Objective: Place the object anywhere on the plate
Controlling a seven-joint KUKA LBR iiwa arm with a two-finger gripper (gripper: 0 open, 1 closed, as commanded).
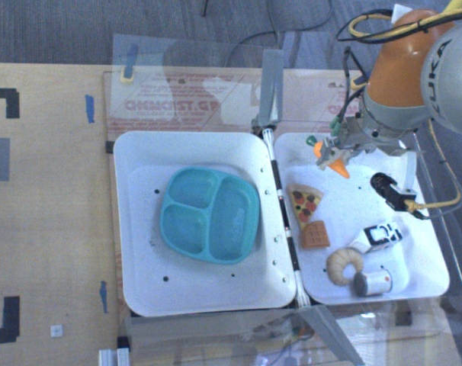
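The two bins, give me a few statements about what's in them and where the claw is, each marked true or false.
1. The blue plate lies in the left bin. True.
2. The pizza slice rests on the plate. False: it lies in the right bin, near the divider.
3. The claw is over the right bin's far end, by the toy carrot. True.
4. The croissant lies in the left bin. False: it is in the right bin, beside the grey cylinder.
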